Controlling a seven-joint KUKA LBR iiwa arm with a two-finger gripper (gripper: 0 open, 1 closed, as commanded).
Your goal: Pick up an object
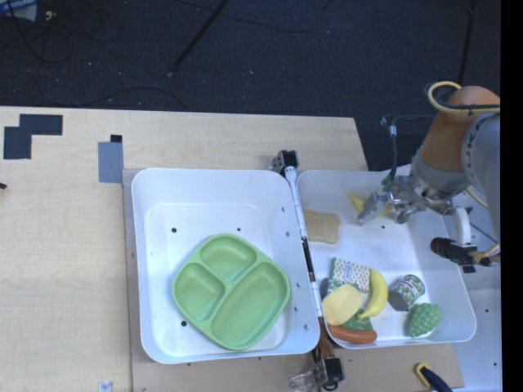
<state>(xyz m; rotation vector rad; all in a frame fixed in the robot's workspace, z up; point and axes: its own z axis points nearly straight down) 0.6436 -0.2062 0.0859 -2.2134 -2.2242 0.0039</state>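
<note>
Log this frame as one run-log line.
stage: reaching | gripper: over right bin, upper part | near: yellow item | left bin: green plate

The right bin (441, 333) is crowded along its near edge: a patterned block (351, 273), banana (378, 292), yellow round piece (341, 305), red-and-orange piece (353, 333), small can (406, 291) and green bumpy piece (423, 320) sit close together, several touching. A tan slice (320, 226) lies by the left wall. The bin's middle stays bare. Near the far edge the gripper (384, 206) hangs beside a small yellow piece (356, 200). In the left bin (155, 211), a green divided plate (232, 291) fills the near half; the far half is open floor.
</note>
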